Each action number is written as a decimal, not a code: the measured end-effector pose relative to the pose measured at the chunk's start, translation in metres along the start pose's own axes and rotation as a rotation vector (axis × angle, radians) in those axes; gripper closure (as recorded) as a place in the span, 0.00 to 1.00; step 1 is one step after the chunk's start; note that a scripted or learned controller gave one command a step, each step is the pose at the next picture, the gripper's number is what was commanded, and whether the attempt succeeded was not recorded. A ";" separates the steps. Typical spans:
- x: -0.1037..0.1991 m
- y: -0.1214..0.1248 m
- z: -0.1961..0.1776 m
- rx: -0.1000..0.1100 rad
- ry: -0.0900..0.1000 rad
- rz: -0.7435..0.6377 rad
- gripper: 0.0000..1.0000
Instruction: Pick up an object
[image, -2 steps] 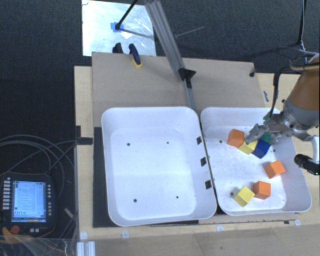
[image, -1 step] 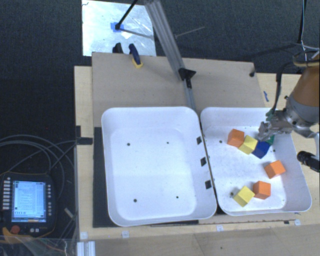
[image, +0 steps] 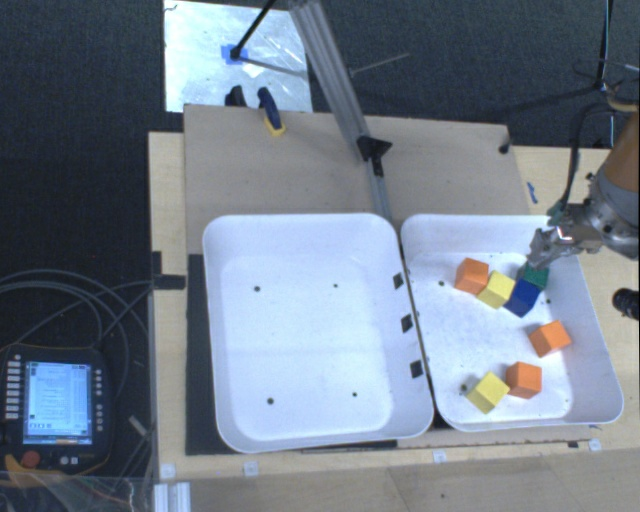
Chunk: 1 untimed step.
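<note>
Blocks crowd the right-hand shallow white bin (image: 590, 330), and that is where your grey arm with its orange band (image: 622, 180) has reached in from the right. The tool (image: 546, 250) sits over the upper right part of that bin, just above a small green block (image: 535, 277). You cannot tell from this view whether the tool is released or clenched, and nothing can be confirmed in its grasp.

The green block lies on the bin floor, touching a blue cube (image: 522, 297) just below and to its left. Against the blue cube's left side rests a yellow cube (image: 495, 289), and an orange cube (image: 472, 275) touches that one on its far left, so the four form a slanted cluster. Lower down, a second orange block (image: 549, 338) lies apart, near the right wall. Near the bin's front edge, another orange cube (image: 524, 379) sits just beside a second yellow cube (image: 488, 391).

The left-hand white bin (image: 225, 300) shows a bare floor with a few dark dots. Both bins rest side by side on the tan counter (image: 300, 160), and a handheld control pendant with a lit screen (image: 52, 405) lies off the counter at your lower left, its cables looping around it.
</note>
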<state>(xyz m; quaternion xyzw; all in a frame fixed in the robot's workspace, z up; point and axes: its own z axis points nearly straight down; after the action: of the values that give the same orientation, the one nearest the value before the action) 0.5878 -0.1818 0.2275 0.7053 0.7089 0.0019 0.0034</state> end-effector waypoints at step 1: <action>0.000 0.001 -0.025 0.002 0.001 0.000 1.00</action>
<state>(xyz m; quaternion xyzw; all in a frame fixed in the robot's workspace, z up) 0.5891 -0.1820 0.2524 0.7054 0.7088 0.0013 0.0023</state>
